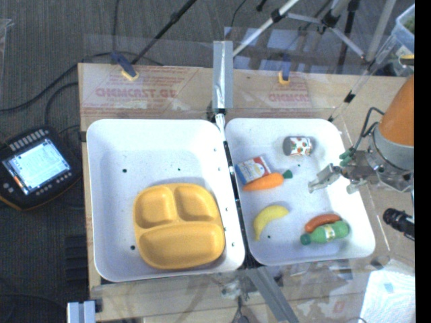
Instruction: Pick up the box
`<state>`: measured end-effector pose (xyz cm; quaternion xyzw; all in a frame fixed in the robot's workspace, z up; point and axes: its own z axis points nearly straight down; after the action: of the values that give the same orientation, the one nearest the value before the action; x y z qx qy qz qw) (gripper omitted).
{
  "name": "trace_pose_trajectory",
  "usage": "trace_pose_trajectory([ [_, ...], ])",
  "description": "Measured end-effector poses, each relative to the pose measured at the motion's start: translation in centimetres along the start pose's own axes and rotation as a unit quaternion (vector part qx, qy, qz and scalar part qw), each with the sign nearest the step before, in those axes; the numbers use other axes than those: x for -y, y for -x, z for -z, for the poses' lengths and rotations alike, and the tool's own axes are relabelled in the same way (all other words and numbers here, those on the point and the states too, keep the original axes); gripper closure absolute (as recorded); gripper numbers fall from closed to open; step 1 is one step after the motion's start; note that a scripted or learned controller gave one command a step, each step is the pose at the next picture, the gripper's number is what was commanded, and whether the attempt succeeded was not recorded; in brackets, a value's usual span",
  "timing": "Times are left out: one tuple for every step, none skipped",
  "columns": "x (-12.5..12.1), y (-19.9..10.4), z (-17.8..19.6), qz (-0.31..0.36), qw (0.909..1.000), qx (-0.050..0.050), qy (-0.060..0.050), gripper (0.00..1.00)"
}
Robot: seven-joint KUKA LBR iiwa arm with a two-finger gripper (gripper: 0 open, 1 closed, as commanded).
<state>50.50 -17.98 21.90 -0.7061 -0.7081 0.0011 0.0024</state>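
Observation:
The box is a small blue, white and red carton lying near the left wall of the right bin. An orange carrot lies against its lower right side. My gripper hovers over the right side of that bin, well to the right of the box and apart from it. Its two fingers are spread open with nothing between them. The grey wrist and orange band rise off the view's right edge.
Also in the right bin are a small can at the back, a banana in front, and a green bottle beside a red-orange item. The left bin holds a yellow divided tray.

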Motion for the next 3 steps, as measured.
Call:
trace_pose_trajectory([
  [-7.2,-3.6,-4.3,0.046,0.999,0.001,0.0,0.0],
  [-13.0,1.9,-12.8,0.017,0.9999,0.001,0.001,0.0],
  [-13.1,1.9,-11.9,0.018,0.9998,0.003,0.001,1.0],
])
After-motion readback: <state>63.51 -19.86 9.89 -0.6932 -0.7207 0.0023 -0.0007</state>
